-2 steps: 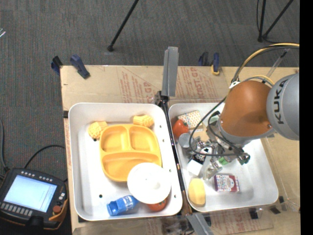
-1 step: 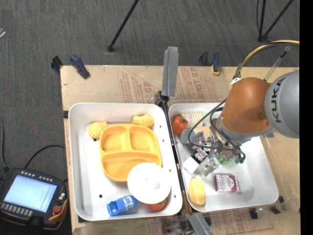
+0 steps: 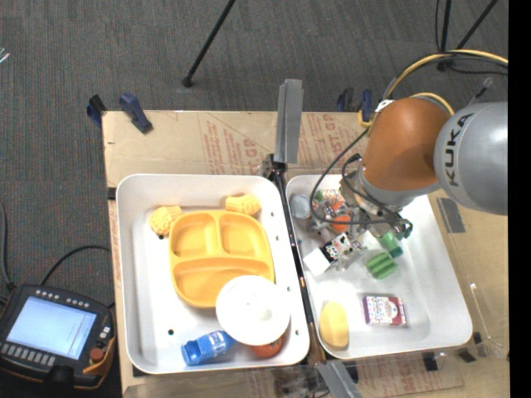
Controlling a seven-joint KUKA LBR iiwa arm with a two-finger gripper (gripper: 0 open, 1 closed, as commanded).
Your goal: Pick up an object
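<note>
Hand (image 3: 344, 243) low in the right bin (image 3: 440, 322), grip hidden, cannot tell. Green toy (image 3: 383, 264) just beside, at four o'clock. Long side pointing toward two o'clock.

I get bright, even overhead light — the white bins (image 3: 133, 222) nearly glare, shadows stay soft and short. Focus is slightly soft throughout — the dark floor (image 3: 99, 40) looks grainy.

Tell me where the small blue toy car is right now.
The small blue toy car lies in the left white bin, near its front edge, just below the yellow divided plate and beside the round white lid.
</note>
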